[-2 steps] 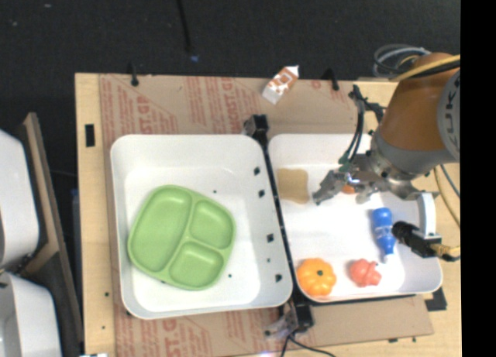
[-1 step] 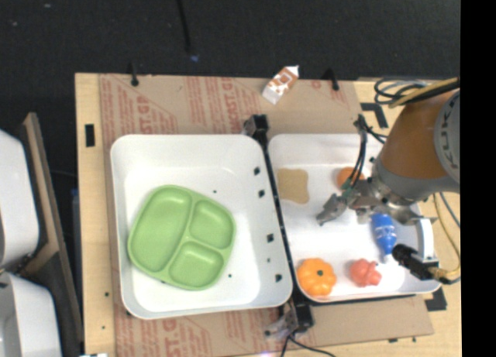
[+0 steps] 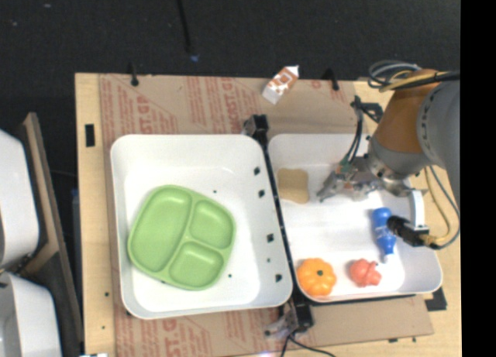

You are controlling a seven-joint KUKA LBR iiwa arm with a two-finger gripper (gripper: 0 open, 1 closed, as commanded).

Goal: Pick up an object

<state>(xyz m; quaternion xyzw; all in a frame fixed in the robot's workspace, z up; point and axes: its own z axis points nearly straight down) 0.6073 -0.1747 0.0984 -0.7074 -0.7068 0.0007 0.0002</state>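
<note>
Four small things to choose from in the right bin (image 3: 310,146), and closest to the action a tan block (image 3: 293,185), lying flat toward nine o'clock of the bin's floor, close to the black divider (image 3: 273,200). Hovering just beside it, at its three o'clock, the gripper (image 3: 332,187), hung off the grey and orange arm (image 3: 403,127) reaching in from three. Open or clamped? Cannot tell from up here, too dark and tangled with cables. Nothing seen held. By the look of it, a sponge-like or bready piece: probably light, soft, a bit squashy, not slippery, hardly fragile. Best taken across its two opposite flat sides, low down, with a gentle squeeze. Little room at its nine o'clock, with the divider so close. Further round the bin: a blue toy (image 3: 380,233) at four o'clock of the gripper, an orange pumpkin (image 3: 316,276) at six, a red lump (image 3: 364,272) beside it at five, all well apart from the block and out of the way. Over in the left bin (image 3: 155,154), a green divided plate (image 3: 182,237), no bother to anyone.
</note>
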